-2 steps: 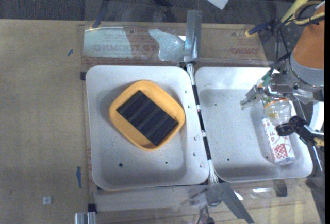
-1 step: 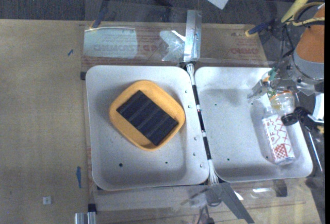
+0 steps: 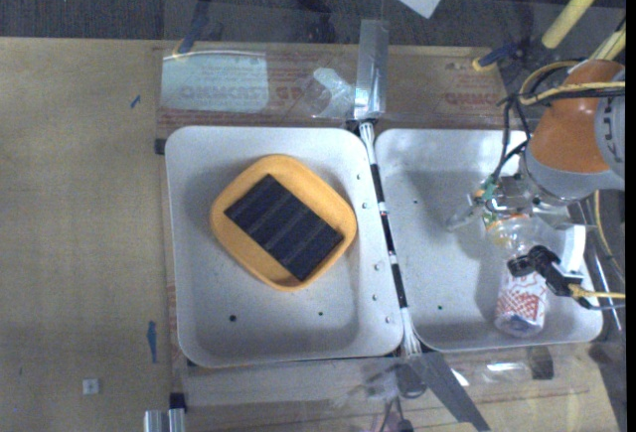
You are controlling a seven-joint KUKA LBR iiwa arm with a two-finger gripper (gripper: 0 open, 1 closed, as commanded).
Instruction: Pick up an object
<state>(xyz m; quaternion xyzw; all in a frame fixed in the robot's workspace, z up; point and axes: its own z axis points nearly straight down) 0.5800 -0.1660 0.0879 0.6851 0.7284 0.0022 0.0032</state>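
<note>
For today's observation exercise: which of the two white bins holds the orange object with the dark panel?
The left bin. The orange object lies in it, tilted; the right bin has the arm over it and a red-and-white patterned item.

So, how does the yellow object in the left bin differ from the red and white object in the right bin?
The yellow object is broad and lies flat, with a dark ribbed panel on top; the red and white object is smaller, narrower and patterned. The yellow object sits near the middle of the left bin, far from the arm; the red and white object lies by the front right corner of the right bin, close under the gripper. Both rest on a bin floor.
</note>
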